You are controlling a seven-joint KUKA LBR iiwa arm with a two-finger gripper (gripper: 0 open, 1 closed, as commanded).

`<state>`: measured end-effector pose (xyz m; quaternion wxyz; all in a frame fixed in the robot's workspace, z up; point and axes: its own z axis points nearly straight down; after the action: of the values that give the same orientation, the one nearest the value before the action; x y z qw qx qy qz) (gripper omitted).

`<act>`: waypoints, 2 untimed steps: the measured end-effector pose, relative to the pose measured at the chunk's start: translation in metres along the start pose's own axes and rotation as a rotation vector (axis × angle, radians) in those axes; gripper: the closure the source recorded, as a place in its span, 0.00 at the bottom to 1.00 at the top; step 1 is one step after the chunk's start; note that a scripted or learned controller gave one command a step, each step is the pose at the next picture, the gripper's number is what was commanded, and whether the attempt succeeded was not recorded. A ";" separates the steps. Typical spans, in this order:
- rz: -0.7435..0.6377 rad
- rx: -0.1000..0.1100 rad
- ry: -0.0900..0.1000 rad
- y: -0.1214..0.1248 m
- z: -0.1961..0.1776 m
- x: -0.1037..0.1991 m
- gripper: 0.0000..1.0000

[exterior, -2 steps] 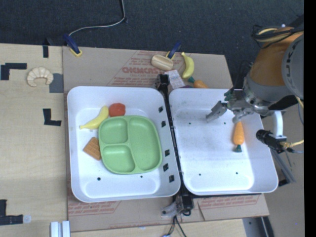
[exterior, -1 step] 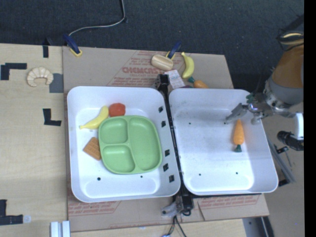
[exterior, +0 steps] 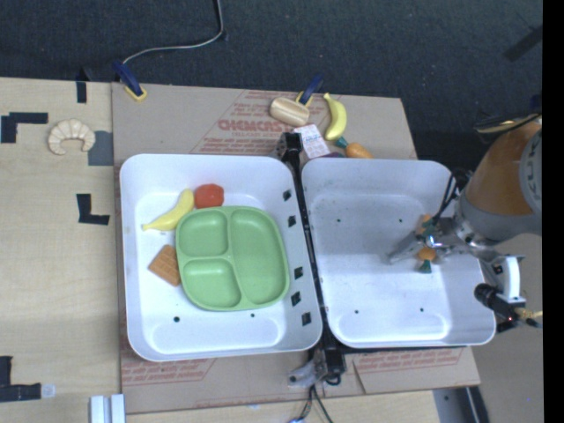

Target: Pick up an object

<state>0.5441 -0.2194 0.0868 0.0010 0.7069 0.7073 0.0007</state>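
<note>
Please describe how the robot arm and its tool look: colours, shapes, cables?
The grey, rounded arm carries an orange band above the wrist. A thin black cable runs along it. Its metallic silver tool is small with slim fingers and small orange parts near it.

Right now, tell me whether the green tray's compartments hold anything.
Empty. The green tray lies flat in the left bin, all three compartments bare green; the banana and red piece lie outside its rim.

The grey arm (exterior: 504, 192) reaches in from the right, wrist angled downward.
</note>
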 end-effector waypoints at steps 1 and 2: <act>0.000 -0.005 -0.005 0.001 -0.011 -0.001 1.00; 0.000 -0.004 -0.004 0.001 -0.010 -0.001 0.00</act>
<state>0.5448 -0.2205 0.0967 0.0041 0.7069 0.7073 0.0006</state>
